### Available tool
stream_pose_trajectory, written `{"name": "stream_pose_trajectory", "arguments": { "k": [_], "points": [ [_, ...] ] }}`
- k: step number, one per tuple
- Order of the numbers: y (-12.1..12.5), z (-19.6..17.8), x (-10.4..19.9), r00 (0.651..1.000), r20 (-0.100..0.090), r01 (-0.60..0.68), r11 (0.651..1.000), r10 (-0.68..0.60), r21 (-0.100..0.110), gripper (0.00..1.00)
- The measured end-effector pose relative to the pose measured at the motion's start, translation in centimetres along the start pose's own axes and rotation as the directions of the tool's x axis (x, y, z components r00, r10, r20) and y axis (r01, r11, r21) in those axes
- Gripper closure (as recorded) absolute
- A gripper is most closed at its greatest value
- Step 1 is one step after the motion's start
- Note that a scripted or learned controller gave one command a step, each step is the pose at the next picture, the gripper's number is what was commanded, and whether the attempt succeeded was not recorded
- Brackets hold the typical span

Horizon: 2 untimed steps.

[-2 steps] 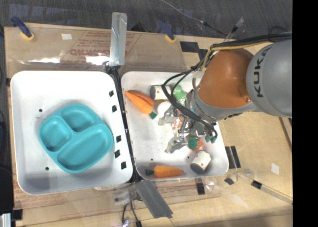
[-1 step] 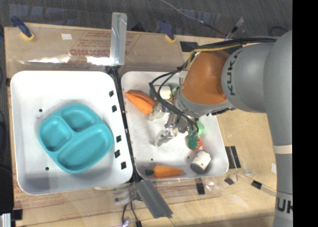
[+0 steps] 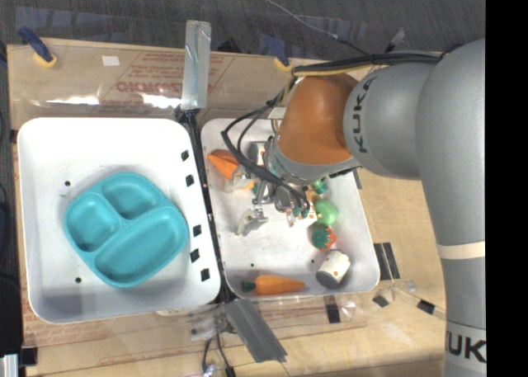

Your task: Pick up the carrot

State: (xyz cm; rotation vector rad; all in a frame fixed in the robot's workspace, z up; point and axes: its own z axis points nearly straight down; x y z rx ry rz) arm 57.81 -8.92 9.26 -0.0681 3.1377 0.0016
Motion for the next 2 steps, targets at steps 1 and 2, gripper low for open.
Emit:
{"name": "stream_pose_trajectory", "arguments": {
  "k": [1, 2],
  "points": [
    [0.1, -1.05, -0.13, 1.0, 0.003, 0.008, 1.0, -0.008, 0.002, 1.0],
    [0.13, -1.03, -0.12, 1.0, 0.002, 0.008, 1.0, -0.008, 0.002, 0.0]
  ]
}}
